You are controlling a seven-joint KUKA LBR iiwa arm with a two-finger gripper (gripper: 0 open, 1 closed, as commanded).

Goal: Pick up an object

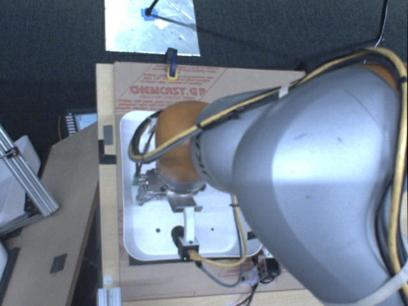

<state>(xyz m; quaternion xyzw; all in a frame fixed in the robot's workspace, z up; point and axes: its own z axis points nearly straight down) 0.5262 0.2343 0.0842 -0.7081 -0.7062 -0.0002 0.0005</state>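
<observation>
My gripper (150, 187) hangs low over the left part of a shallow white bin (143, 244), just under the orange band (173, 139) of the wrist. The big grey arm (306, 177) reaches in from the right and hides the right side of the bench and much of the bin's floor. On the bare stretch of bin floor that shows, I make out only small dark dots. No loose object shows near the gripper.
A brown sheet with red print (167, 88) lies under the bin at the back. Behind it is a silvery plate (152, 19). An aluminium bar (25, 177) slants at the far left. Loose wires (258, 274) lie at the bin's front edge.
</observation>
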